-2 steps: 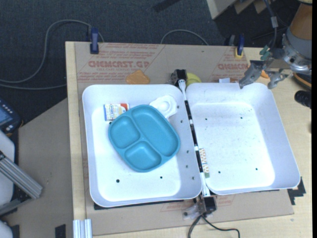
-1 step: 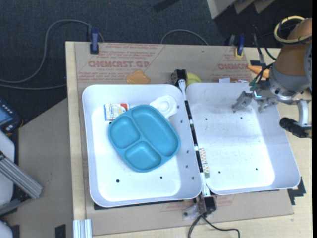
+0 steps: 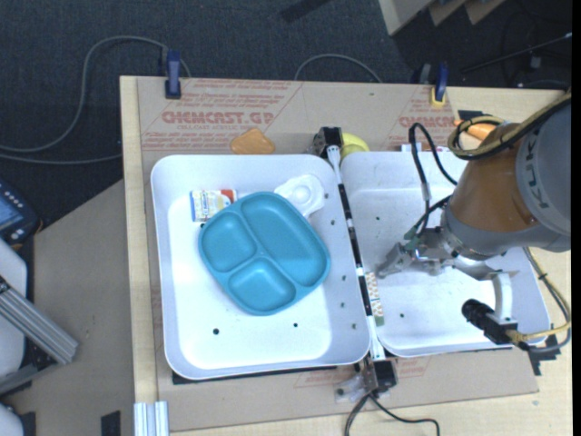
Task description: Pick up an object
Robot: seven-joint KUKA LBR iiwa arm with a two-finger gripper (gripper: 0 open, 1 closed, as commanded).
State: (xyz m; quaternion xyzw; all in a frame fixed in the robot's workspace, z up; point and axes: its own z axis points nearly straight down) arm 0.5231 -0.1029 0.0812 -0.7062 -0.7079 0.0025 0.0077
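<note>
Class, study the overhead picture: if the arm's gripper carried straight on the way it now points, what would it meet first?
The gripper sits low in the right bin, pointing toward the left. Going straight on, it would probably first meet the divider between the bins, before the blue tray beyond. Its height above the bin floor is unclear.

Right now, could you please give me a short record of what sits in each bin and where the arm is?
left bin: blue divided plate, lying flat near the middle
behind the plate: small carton and a white lid, both partly covered by the plate's edge
right bin: tool low over its left part, near the divider
arm: reaching in from the right, over the right bin
tool fingers: too unclear to tell
beyond the bins: orange piece and yellow item on the board
</note>
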